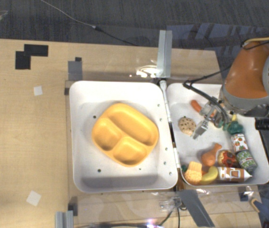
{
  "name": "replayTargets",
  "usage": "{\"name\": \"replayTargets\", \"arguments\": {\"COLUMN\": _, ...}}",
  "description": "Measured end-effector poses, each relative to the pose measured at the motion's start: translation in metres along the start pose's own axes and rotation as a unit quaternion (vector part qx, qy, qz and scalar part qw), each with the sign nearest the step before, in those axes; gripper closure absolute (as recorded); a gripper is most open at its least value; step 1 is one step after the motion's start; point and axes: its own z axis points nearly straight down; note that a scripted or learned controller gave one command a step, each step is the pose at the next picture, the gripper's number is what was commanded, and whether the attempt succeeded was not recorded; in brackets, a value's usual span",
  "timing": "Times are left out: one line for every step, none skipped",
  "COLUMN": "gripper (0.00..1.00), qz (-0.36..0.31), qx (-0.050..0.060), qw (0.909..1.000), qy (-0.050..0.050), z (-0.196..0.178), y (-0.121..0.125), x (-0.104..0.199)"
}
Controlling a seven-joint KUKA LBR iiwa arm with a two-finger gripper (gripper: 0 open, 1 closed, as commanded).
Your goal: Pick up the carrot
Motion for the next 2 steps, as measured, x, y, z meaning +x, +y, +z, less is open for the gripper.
{"name": "replayTargets", "arguments": {"gripper": 0.0, "qz": 0.091, "qx": 0.002, "qw": 0.9959, "qy": 0.001, "z": 0.001, "y": -0.028, "x": 0.018}}
{"name": "replayTargets", "arguments": {"gripper": 0.0, "qz": 0.037, "qx": 0.0, "qw": 0.9993, "qy": -0.002, "z": 0.057, "y": 0.012, "x": -0.044}}
